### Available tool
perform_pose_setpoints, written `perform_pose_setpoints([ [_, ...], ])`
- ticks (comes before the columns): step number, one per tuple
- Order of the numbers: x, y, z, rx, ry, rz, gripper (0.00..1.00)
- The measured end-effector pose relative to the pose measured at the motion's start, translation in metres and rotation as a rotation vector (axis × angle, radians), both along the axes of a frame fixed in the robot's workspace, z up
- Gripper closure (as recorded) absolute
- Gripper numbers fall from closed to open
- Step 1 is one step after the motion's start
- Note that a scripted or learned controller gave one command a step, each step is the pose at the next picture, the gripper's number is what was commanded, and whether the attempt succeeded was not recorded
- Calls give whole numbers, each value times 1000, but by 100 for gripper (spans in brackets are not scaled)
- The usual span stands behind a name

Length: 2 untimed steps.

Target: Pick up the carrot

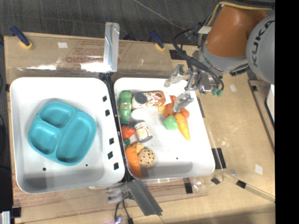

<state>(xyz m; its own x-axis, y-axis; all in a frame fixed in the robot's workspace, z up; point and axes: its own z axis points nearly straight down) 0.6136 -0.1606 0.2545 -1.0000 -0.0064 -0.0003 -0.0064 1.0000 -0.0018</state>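
While the gripper [180, 90] hangs over the far right part of the right bin [196, 160], its fingers stand apart with nothing between them. Just below the lower fingertip lies the carrot [183, 125], orange with a green top, on the bin floor. Farther to the gripper's left sit a small jar [142, 131] and a cookie [146, 157], and the left bin [18, 101] holds a teal divided plate [62, 132].
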Motion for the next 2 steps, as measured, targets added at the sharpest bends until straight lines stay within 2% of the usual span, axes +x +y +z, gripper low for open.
perform_pose_setpoints([
  [1,-28,9,-115,5,9,113,0],
  [2,4,-25,-150,1,-4,251,0],
])
